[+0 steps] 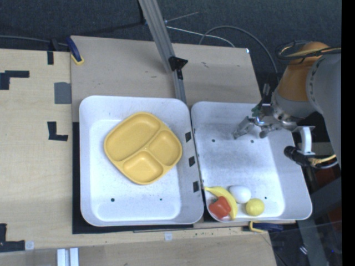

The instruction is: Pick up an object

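Observation:
My gripper (249, 133) hangs over the back of the right bin (244, 159), near its far rim, with its fingers spread open and nothing between them. The loose objects lie clustered in that bin's front corner, well away from the gripper: a yellow banana (226, 195), a red piece (220, 207) tucked against it, a white egg (239, 193) and a small yellow lemon (254, 206).
A yellow three-part plate (143, 147) lies in the left bin (100, 204). A grey metal post (161, 32) slants down to the back of the divider between the bins. Bare white floor spans the middle of the right bin.

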You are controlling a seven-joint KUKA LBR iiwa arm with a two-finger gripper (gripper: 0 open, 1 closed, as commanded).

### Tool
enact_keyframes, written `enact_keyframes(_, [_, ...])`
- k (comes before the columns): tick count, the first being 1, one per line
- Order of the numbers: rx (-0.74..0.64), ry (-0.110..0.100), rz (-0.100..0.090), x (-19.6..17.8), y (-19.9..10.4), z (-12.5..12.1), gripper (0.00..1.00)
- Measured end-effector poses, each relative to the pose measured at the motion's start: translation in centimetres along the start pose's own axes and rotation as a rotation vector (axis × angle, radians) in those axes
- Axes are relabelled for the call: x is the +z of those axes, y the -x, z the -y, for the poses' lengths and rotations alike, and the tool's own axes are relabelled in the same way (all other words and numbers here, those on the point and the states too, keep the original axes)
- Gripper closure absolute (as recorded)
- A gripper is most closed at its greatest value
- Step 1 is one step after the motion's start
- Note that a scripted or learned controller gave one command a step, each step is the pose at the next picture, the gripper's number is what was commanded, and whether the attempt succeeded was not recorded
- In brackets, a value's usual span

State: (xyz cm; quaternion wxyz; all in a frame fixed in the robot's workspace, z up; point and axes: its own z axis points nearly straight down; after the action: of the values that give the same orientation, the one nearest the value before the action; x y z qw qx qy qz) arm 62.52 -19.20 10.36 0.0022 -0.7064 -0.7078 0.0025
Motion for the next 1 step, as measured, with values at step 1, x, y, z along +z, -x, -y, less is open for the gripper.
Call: enact_keyframes(1, [-0.001, 0.004, 0.001, 1.62, -0.10, 0.02, 0.00])
